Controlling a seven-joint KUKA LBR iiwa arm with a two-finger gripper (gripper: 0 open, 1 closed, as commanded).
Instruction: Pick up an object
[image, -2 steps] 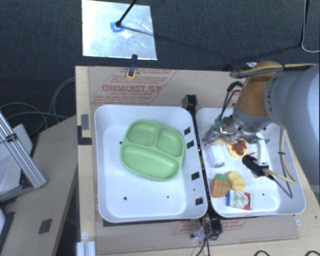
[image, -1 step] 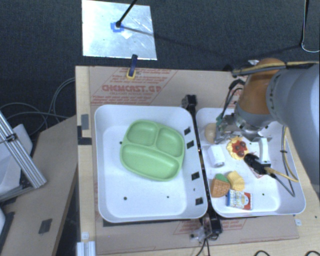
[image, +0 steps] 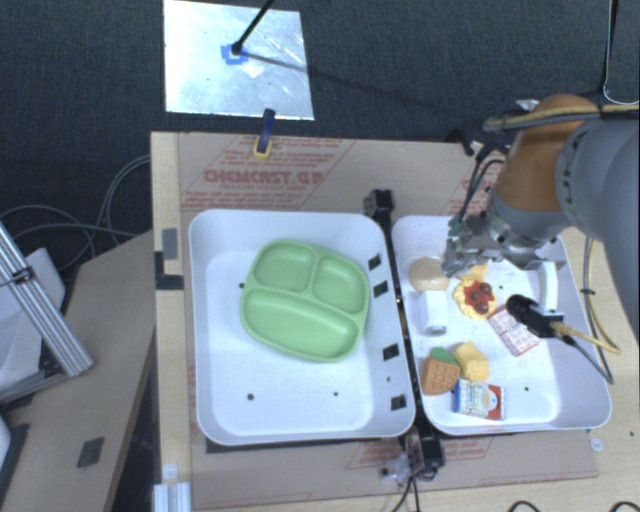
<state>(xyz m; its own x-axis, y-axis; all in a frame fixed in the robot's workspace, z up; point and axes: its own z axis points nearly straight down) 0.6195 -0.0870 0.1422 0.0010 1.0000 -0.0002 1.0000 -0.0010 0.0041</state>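
My gripper (image: 456, 258) hangs low over the back part of the right bin (image: 585, 400). Just to its left lies a beige rounded piece (image: 427, 272), close to it or touching it. Below the gripper lies a yellow slice with red topping (image: 475, 296). Nearer the front are a red and white packet (image: 513, 334), a yellow block (image: 473, 361), a brown waffle (image: 438, 376) and a blue and white carton (image: 478, 400). A small pale object (image: 432, 317) rests near the bin's left wall.
The left bin (image: 215, 400) holds a green divided plate (image: 305, 298). A black divider with clips (image: 392, 300) runs between the bins. The grey arm (image: 575, 170) reaches in from the right above the right bin's back edge.
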